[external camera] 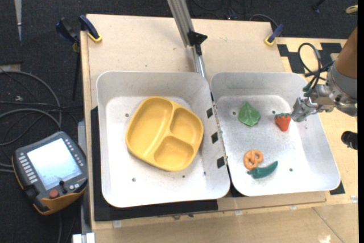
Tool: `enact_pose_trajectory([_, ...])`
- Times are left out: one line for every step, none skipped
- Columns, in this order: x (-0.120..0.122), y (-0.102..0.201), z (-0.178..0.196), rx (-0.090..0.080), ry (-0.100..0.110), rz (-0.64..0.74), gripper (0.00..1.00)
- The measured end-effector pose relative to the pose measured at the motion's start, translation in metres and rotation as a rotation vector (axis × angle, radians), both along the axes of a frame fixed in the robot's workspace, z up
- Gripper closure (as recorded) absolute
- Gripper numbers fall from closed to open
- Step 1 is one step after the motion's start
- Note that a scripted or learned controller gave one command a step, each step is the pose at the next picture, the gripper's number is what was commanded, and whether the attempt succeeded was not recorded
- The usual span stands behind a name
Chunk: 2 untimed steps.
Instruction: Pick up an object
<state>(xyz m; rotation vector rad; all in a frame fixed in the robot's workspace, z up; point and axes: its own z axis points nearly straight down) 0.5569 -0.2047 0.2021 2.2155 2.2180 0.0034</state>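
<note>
Although the task names no particular object, the arm's position suggests which one is meant: the grey two-finger gripper sits low at the right bin's far right side, its tip just beside the small red strawberry-shaped toy. From this slanted overhead view I cannot tell whether the jaws are open or closed, nor whether they touch the toy; nothing visibly sits between them, so I would not call it held.

That toy lies on the floor of the right shallow white bin, in its upper right part. Near it to the left rests a flat green leaf-shaped piece, and well apart, toward the near edge, an orange pretzel-shaped toy touches a dark green pod-shaped toy. The strawberry stands clear of the others, which probably makes it the easier target, since nothing crowds it.

In the left shallow white bin lies a yellow plastic plate with three compartments, tilted slightly across the floor and untouched. My judgement is that the pick is at its approach or grasp stage, not yet done.
</note>
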Motion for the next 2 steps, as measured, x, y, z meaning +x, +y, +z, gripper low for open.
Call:
enact_pose_trajectory([0.001, 0.0, 0.027, 0.001, 0.001, 0.002, 1.0])
enact_pose_trajectory([0.003, 0.048, 0.019, 0.005, 0.007, 0.006, 1.0])
